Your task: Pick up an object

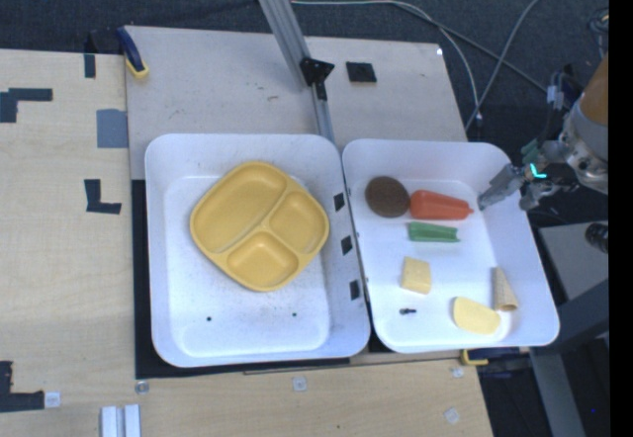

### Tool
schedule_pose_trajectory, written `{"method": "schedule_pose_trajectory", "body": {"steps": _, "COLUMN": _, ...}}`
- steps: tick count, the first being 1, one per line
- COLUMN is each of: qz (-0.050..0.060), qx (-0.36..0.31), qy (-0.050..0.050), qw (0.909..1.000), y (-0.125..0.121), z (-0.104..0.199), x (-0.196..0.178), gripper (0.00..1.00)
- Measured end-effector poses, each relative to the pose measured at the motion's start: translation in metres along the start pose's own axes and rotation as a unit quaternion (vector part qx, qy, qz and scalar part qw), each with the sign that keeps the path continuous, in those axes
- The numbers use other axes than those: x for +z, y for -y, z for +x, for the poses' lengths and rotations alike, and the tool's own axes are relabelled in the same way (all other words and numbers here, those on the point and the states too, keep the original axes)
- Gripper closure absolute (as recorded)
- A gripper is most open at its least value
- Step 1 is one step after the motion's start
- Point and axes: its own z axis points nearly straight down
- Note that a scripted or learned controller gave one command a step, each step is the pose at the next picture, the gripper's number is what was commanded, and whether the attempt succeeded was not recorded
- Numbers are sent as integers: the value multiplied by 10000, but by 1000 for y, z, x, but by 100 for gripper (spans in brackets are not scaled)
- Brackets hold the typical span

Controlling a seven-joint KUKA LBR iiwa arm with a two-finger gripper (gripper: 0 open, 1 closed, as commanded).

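Divided plate [259, 224] in left bin [163, 257], seemingly flat.

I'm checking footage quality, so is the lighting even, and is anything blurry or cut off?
Camera view: light is soft and even, with only faint shadows under the yellow divided plate and the food items; the white bins show no harsh glare; the pincer looks slightly soft, and the arm is cut off at the right edge.

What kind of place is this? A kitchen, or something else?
Probably a robot test bench in a lab, not a kitchen. Two white bins sit on a taped plywood table, one with toy food like a carrot, and loose cables run behind them.
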Motion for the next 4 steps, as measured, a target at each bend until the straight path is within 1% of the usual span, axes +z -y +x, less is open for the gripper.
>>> {"method": "schedule_pose_trajectory", "body": {"steps": 1, "qz": -10, "qx": -2, "qy": 3, "qw": 10000, "y": -1, "z": 0, "x": -1, "gripper": 0}}
{"method": "schedule_pose_trajectory", "body": {"steps": 2, "qz": 13, "qx": -4, "qy": -2, "qw": 10000, "y": -10, "z": 2, "x": 55, "gripper": 0}}
{"method": "schedule_pose_trajectory", "body": {"steps": 3, "qz": 22, "qx": 1, "qy": -6, "qw": 10000, "y": -4, "z": 1, "x": 120, "gripper": 0}}
{"method": "schedule_pose_trajectory", "body": {"steps": 4, "qz": -32, "qx": 3, "qy": 6, "qw": 10000, "y": -6, "z": 1, "x": 153, "gripper": 0}}
